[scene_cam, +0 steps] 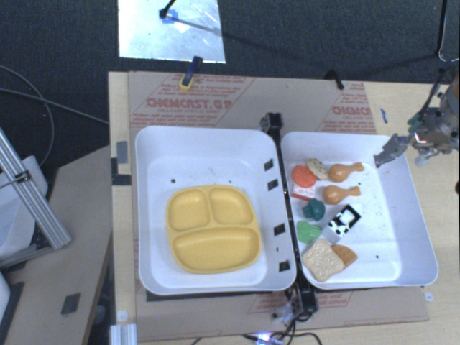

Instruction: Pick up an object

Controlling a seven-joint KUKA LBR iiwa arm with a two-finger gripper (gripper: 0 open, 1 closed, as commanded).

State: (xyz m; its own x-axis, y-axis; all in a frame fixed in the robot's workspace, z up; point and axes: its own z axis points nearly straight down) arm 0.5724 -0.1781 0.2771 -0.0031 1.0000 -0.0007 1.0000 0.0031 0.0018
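As the gripper hovers, finger state untellable | drumstick: light, rigid, slick plastic | grasp across narrow shank

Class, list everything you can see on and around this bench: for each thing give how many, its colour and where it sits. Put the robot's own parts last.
Shallow white plastic bins: 2, white, side by side on the bench.
Yellow three-compartment plastic tray: 1, yellow, in the left bin.
Toy chicken drumsticks: 2, tan, upper middle of the right bin.
Toy bread slice: 1, beige, near edge of the right bin.
Round green toy pieces: 2, one teal, one light green, by the divider.
Black-and-white tag block: 1, centre of the right bin.
Shiny metal sheet: 1, silver, on the dark floor beyond the bench.
Robot tool: 1, grey, over the right bin's far right corner.
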